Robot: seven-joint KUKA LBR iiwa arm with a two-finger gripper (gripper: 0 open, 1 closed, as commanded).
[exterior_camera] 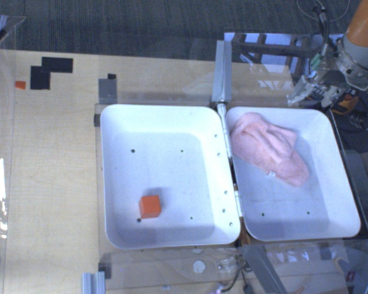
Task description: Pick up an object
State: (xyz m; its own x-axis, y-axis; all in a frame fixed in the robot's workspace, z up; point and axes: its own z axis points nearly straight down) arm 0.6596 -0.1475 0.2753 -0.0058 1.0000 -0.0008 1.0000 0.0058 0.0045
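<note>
Pink cloth point(270, 149) lies bunched in the right bin point(340, 225), far-left part. Gripper point(306, 92) hovers beyond the bin's far rim; grip state unclear. Best drop onto the thickest fold. Orange cube point(150, 206) sits in the left bin point(172, 133).

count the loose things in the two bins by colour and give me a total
orange: 1, the small orange block in the left bin
pink: 1, the crumpled pink cloth in the right bin
total: 2
</note>
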